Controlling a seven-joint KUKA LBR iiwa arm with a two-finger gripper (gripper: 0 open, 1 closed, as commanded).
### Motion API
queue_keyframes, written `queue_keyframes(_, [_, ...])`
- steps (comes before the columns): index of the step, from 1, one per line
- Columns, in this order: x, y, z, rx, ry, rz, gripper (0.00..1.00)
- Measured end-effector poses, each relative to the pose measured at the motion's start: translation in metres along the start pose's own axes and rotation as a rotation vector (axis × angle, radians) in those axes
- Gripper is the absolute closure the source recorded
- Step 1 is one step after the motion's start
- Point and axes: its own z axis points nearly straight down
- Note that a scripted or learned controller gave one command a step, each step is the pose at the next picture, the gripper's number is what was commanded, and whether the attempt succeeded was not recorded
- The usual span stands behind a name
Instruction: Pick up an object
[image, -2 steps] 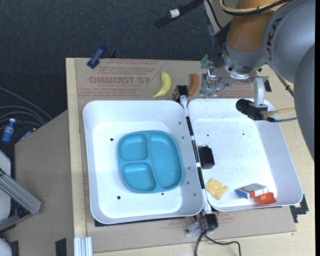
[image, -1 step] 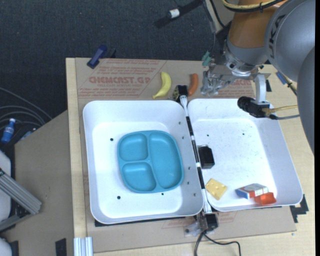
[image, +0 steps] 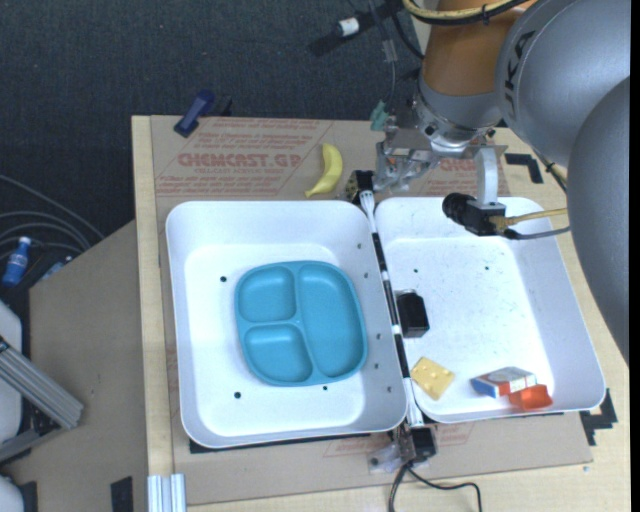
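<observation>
Your gripper (image: 400, 170) is hovering at the bins' far edge, its grip impossible to tell; the cheese wedge (image: 432, 377) is lying well nearer the camera

desk (image: 250, 160): a brown board printed with red lettering, seen beneath both bins
left bin (image: 195, 300): white and shallow, placed at the centre of the frame
right bin (image: 540, 300): white, set just beside the left bin
cables (image: 40, 215): dark loops seen at the left edge
blue clip (image: 193, 113): laid at the desk's upper left corner
</observation>
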Motion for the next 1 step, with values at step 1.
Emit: queue_keyframes(1, [0.0771,-0.0003,0.0106,0.001,0.0,0.0,1.0])
